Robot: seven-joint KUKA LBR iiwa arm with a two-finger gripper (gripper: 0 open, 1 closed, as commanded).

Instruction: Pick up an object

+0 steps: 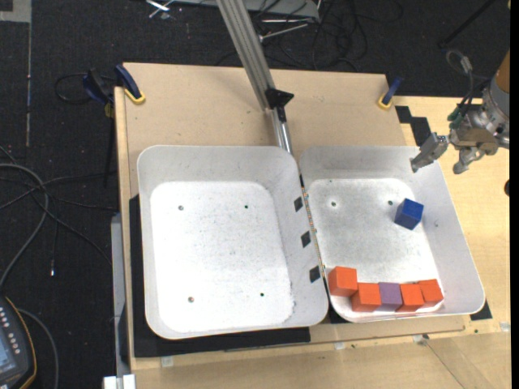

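Blocks (386, 292) low — pincer (444, 157) apparently open, above bin (454, 217).

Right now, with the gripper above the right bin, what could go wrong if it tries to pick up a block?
The orange and purple blocks sit packed in a row against the right bin's near wall, so fingers may not fit between them. The blue block lies alone but turned, so the open gripper might push it away.

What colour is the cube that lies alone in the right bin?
Blue. The cube shows best in the camera view, apart from the row of blocks.
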